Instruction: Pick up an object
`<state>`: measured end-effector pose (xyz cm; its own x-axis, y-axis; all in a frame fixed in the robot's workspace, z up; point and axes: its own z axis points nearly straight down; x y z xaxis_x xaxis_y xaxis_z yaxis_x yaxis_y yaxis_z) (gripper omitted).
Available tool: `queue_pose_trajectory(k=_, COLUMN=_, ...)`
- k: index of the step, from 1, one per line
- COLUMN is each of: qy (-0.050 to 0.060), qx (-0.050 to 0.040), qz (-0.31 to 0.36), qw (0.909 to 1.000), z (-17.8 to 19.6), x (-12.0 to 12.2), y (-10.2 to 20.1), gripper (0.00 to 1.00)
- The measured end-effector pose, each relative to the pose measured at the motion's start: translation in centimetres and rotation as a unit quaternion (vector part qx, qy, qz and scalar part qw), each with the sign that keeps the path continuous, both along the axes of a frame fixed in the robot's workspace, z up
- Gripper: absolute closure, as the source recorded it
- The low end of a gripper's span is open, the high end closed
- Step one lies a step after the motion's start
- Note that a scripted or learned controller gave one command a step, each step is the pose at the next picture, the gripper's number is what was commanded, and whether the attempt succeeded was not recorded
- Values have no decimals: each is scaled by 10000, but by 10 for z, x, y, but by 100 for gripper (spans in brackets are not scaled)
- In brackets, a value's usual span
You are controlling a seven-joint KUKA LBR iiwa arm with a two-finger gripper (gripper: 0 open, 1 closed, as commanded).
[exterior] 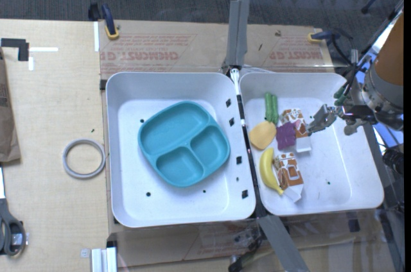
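Note:
The right bin (pixel 340 181) holds a cluster of small objects on its left side. A green vegetable (pixel 271 108) lies at the top, with a yellow rounded fruit (pixel 262 135) and a purple piece (pixel 286 135) below it. A banana (pixel 268 169) lies beside an orange-and-white snack packet (pixel 290 169). A second packet (pixel 293 118) and a small white block (pixel 302 145) sit near the middle. My gripper (pixel 318 121) reaches in from the right, hovering just right of the second packet and above the white block. Nothing visible is held in it.
The left bin (pixel 122 187) holds a blue divided plate (pixel 184 143). On the bench to the left lie a grey tape ring (pixel 84 158), scissors (pixel 11 233) and a brown bag (pixel 6 117). The right half of the right bin is bare white floor.

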<state>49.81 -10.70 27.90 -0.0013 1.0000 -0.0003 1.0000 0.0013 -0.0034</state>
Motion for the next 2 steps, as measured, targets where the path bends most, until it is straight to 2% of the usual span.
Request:
queue_pose_trajectory(k=1, qy=14, qx=-4, qz=-1825, qw=9832, z=-137, x=17, y=11, gripper=0)
queue_pose_trajectory(k=2, qy=12, qx=-4, qz=-1824, qw=9832, z=-137, x=17, y=11, gripper=0)
